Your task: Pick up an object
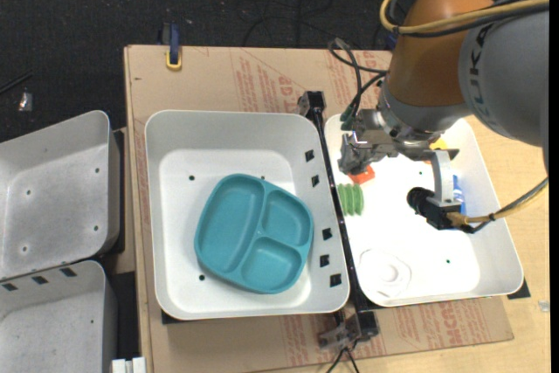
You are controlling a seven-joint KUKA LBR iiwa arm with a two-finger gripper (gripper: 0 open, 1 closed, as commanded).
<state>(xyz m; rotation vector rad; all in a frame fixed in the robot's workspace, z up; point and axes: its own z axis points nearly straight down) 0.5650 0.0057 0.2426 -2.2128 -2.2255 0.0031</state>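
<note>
Arm poised low over the right shallow white bin [502, 271].
Whether the jaws [356, 160] are open is unclear; centre them squarely on the small orange block [363, 175] beside the ribbed green piece [352, 199] before closing.

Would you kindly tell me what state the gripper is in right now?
Gripper: low over the right bin, just above the orange object and green object; open or shut cannot be told.

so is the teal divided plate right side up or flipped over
Right side up. The teal three-compartment plastic plate lies flat in the left white bin, its ridged dividers and hollow sections facing the camera; nothing lies in its sections.
</note>
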